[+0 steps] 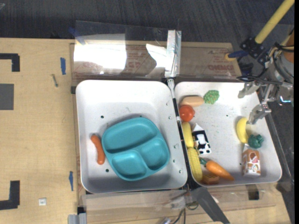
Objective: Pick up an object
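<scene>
- Camera view: gripper (261, 110) sits over the right bin (224, 94), far-right side, just above the banana (241, 130). Can't tell its state.
- Step, I'd say: approach, nothing lifted. Next: descend, close on the banana.
- Count: right bin has one banana, one broccoli (211, 96), one tomato (187, 112), one carrot (218, 169); left bin (93, 97) has one teal plate (134, 147), one sausage (98, 149).

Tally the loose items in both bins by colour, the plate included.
Orange or red: 3 (sausage, tomato, carrot)
Yellow: 2 (corn cob, banana)
Green or teal: 3 (divided plate, broccoli, small teal piece)
Tan: 1 (bread roll)
Black and white: 1 (cow-pattern carton)
Printed carton: 1 (juice box)
Total: 11
</scene>
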`<state>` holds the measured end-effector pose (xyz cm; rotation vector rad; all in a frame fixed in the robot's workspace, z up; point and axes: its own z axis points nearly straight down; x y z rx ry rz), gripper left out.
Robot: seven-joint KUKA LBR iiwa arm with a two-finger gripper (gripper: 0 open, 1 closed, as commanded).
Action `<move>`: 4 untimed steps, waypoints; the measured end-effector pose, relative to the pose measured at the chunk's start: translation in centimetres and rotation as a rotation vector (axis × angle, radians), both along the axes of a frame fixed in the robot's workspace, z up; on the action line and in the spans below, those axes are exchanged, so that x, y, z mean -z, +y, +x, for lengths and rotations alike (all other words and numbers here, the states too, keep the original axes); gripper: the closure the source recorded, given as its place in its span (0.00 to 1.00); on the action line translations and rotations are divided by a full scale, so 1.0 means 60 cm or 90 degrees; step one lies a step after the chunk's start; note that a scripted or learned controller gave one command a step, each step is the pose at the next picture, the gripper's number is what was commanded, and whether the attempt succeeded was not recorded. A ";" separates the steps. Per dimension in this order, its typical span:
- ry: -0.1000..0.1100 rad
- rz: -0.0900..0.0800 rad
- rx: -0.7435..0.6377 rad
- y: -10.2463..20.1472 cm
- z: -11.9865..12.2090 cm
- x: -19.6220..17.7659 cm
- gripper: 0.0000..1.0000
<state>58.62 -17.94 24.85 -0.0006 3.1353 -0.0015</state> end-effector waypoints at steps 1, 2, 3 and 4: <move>0.007 0.002 -0.088 -0.024 -0.049 0.230 0.00; -0.003 0.000 -0.147 -0.061 -0.104 0.266 0.00; -0.004 0.001 -0.180 -0.064 -0.104 0.267 0.00; -0.006 -0.001 -0.062 -0.004 -0.037 0.266 0.00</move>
